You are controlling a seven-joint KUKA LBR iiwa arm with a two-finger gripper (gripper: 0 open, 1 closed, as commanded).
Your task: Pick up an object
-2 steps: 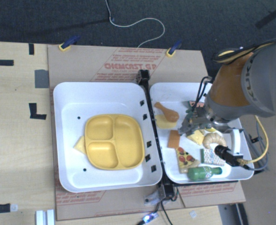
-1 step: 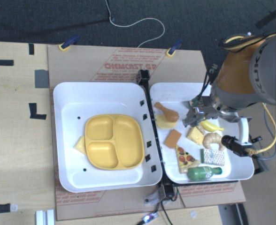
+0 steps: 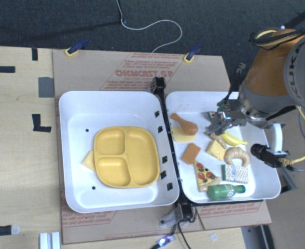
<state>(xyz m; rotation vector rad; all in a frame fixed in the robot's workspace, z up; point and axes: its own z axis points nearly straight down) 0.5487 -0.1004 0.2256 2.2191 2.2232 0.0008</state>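
The right bin (image 3: 194,100) holds several toy foods: a brown chicken drumstick (image 3: 184,124), a pale yellow slice (image 3: 181,135), an orange-brown square (image 3: 191,153), a cheese wedge (image 3: 215,150), a banana (image 3: 234,139), a croissant (image 3: 236,155), a pizza slice (image 3: 205,174), a checkered packet (image 3: 236,174) and a green bottle (image 3: 225,191). My gripper (image 3: 216,123) hangs over the upper middle of this bin, between the drumstick and the banana and just above the cheese wedge. It looks open, with nothing between its fingers.
The left bin (image 3: 72,108) carries a yellow divided plate (image 3: 126,157) with a yellow scrap (image 3: 87,160) poking out at its left. A black clip rail (image 3: 165,134) joins the two bins. The grey and orange arm (image 3: 272,71) covers the right bin's upper right corner.
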